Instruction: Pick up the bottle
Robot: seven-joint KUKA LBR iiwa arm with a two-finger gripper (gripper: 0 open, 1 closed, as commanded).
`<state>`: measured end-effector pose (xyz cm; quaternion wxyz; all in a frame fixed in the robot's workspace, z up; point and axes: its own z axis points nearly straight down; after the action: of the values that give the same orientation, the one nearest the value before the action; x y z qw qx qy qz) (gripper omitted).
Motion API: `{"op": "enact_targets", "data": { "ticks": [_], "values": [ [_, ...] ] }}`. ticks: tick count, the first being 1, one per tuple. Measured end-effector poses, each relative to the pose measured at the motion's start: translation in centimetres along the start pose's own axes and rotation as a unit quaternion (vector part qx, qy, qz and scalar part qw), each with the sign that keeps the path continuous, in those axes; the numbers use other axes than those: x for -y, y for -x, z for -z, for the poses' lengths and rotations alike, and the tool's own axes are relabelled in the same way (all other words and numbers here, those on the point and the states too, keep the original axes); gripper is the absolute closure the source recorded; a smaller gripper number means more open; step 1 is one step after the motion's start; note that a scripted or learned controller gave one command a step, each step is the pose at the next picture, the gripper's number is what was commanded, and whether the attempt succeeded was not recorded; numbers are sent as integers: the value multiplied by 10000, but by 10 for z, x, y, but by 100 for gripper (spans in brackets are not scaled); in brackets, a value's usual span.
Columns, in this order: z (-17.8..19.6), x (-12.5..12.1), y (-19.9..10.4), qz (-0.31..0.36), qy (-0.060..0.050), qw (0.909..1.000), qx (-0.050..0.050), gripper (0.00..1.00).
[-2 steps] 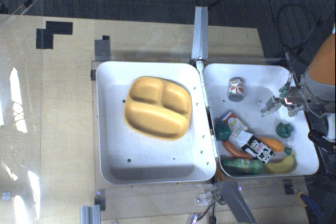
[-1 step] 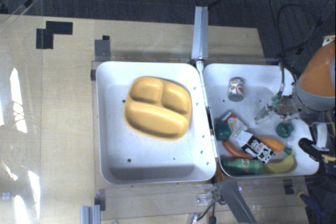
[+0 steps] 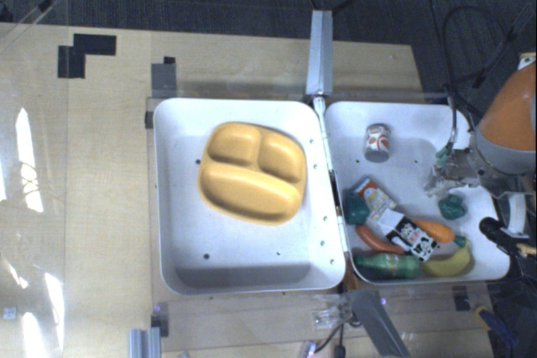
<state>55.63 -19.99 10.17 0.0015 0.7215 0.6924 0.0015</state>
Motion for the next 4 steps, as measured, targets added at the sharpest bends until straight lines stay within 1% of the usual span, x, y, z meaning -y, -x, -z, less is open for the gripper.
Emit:
{"op": "enact_targets", "data": {
  "ticks": [1, 2, 3, 4],
  "values": [
    [0, 0, 0, 0, -1, 10000, 0, 0],
    [-15, -1, 0, -352, 6, 9994, -22, 0],
    [-5, -5, 0, -325, 40, 9995, -11, 100],
    [-5, -5, 0, -324, 38, 9995, -10, 0]
  ]
}}
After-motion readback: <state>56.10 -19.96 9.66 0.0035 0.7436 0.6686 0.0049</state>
